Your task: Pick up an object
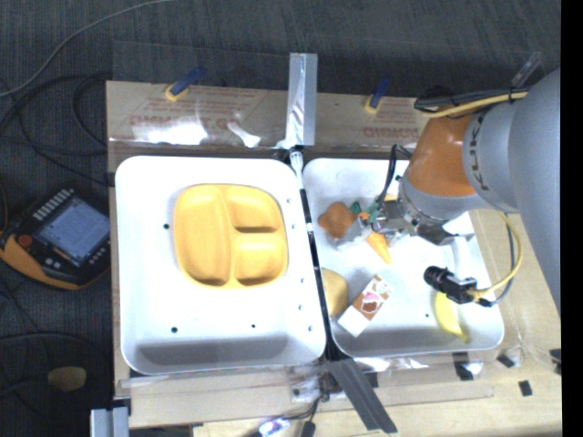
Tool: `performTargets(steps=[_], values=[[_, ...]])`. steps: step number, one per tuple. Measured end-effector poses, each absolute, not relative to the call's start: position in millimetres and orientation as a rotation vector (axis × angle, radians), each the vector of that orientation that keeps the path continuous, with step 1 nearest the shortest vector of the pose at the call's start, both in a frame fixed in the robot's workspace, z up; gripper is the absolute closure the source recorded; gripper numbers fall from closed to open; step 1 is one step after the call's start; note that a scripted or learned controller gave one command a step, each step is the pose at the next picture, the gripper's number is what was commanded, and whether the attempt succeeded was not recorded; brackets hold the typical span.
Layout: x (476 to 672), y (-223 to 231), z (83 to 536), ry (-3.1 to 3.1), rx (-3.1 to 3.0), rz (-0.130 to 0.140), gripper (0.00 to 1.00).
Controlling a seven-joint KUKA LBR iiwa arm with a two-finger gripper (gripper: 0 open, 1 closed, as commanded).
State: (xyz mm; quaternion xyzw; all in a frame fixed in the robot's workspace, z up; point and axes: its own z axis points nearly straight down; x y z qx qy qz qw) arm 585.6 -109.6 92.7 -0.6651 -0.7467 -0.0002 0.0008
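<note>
The right bin (474, 244) holds several toy foods. An orange-brown round piece (335, 218) with a green tuft lies at its upper left. An orange cone-shaped piece (379, 245) lies just to the right of it. A tan potato-like lump (333, 289) rests against the bin's left wall, and a small white and red carton (369, 300) lies beside it. A yellow banana (448, 318) sits at the lower right. My gripper (386, 217) is low over the bin, between the round piece and the cone and close to the green tuft. Nothing is visibly held.
The left bin (146, 317) carries a yellow divided plate (230, 234). The grey arm with its orange band (442, 157) covers the right bin's upper right. A black connector with a yellow cable (452, 283) hangs over the bin near the banana. A handheld controller (59, 235) lies left of the bench.
</note>
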Motion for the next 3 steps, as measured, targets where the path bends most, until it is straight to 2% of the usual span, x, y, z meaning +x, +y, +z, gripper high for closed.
performTargets(steps=[1,2,3], values=[[585.7,-110,100,-2.343,-2.088,0.002,1.0],[585.5,-109,107,-2.34,-2.085,0.003,1.0],[621.6,-63,181,-1.967,-2.447,0.009,1.0]])
